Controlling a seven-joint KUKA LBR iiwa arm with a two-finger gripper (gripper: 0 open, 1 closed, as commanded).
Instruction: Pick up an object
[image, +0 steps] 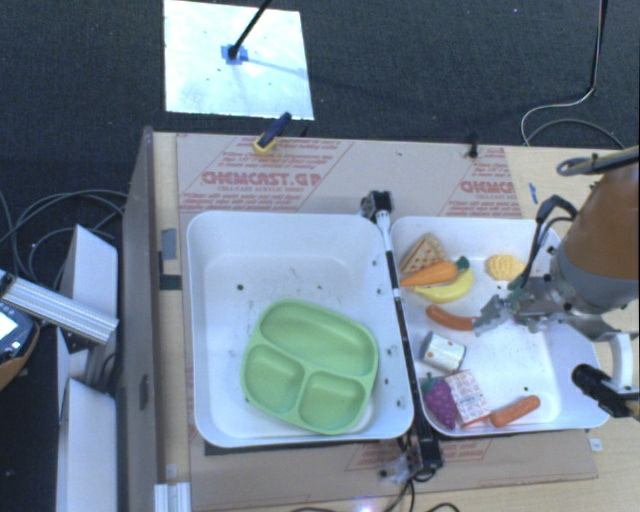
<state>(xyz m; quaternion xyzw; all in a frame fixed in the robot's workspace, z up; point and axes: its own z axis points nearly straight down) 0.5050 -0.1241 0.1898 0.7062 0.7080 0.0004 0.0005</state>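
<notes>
The gripper (492, 316) hangs just right of the sausage (451, 319), whose long axis runs left-right; I cannot tell its jaw state.

The brown board (300, 165) under the bins reads "CHEMCAST ACRYLIC G.P." in red.

The floor (80, 90) is dark carpet, nearly black, and it runs along the top and left of the view. On it, near the top, lies a pale square sheet (238, 60) with a small blue mark and a thin dark rod slanting across it. Thin cables (580, 95) loop over the carpet at the upper right, and more trail at the left. The tabletop (300, 165) is a brown board printed with red lettering. At the left edge stand white boxes (85, 330) and a ribbed silver bar (60, 308). Light is even and soft.
</notes>
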